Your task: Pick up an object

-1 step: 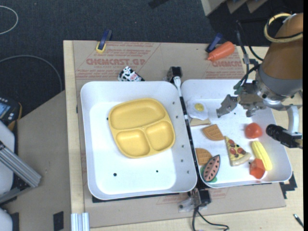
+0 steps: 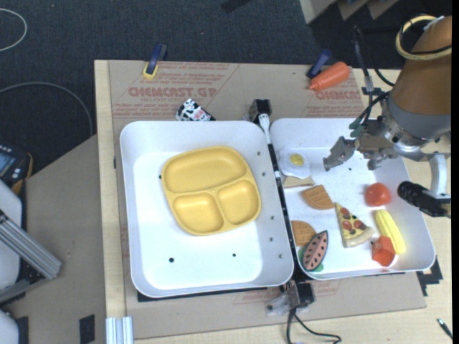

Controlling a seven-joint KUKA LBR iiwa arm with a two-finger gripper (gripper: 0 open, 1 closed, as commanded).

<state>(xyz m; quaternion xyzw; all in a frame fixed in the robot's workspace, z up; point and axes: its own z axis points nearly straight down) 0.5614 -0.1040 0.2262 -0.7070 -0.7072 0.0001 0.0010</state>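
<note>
1. Toy food pieces, the pickable objects, all sit in the right bin [image 2: 423, 253]; none is lifted.
2. Right bin contents: fried egg [image 2: 296, 161] near the back-left corner, just beside the divider between the bins.
3. Tan bread-like wedge [image 2: 316, 196] in front of the egg; a round tan cookie-like piece [image 2: 303, 231] further forward, against the left wall.
4. Watermelon slice [image 2: 315, 251] at the front-left, overlapping or touching the cookie piece; cannot tell which.
5. Pizza slice [image 2: 352, 225] mid-bin, just right of the watermelon.
6. Red tomato-like piece [image 2: 377, 193] toward the right side, apart from the pizza.
7. Yellow corn-like piece [image 2: 390, 231] lies in front of the tomato piece, with a small red-orange piece [image 2: 384, 252] touching its front end.
8. Left bin [image 2: 143, 249] holds one yellow divided plate [image 2: 210, 188], three compartments, all bare.
9. Gripper [image 2: 350, 151] hangs above the back of the right bin, between the egg and the tomato piece. Nothing visible between the fingers. Open or clenched: cannot tell from this angle.
10. Outside the bins on the bench: an orange carrot-like toy [image 2: 329, 77] at the back right, a blue-and-yellow clamp [image 2: 153, 61] at the back left, and a small black-and-white item [image 2: 193, 111] behind the left bin.
</note>
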